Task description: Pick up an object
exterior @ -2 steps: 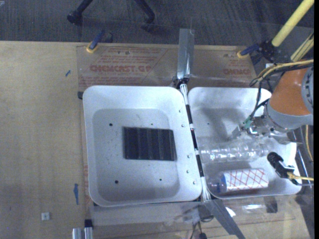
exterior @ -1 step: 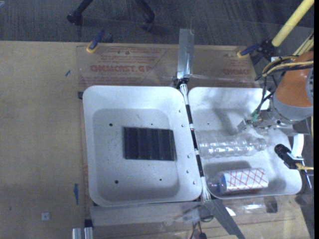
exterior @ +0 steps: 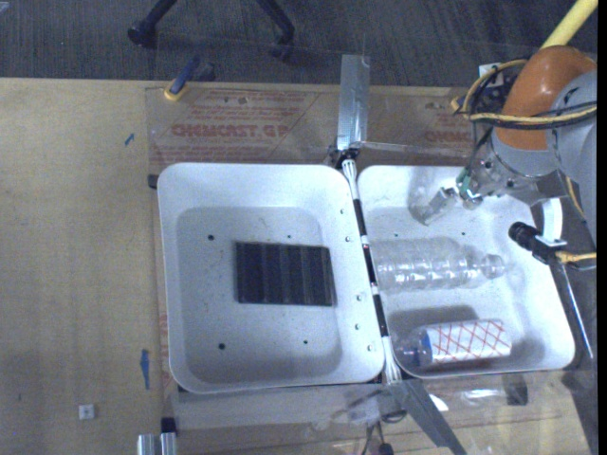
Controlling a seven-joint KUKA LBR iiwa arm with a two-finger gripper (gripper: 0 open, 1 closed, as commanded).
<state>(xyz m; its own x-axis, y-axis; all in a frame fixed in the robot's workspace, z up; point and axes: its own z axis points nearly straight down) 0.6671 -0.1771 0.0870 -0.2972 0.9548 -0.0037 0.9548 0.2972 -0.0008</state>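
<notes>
smooth white plastic bins, a clear glossy plastic bottle, matt wooden bench.

A tan tabletop carries two shallow white bins side by side, the left bin and the right bin, over a clear printed sheet at their far edge.

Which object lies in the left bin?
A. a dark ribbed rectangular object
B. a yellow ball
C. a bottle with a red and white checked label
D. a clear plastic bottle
A: the dark ribbed rectangular object lies flat in the middle of the left bin, while the clear plastic bottle and the bottle with the checked label both lie in the right bin.
</notes>
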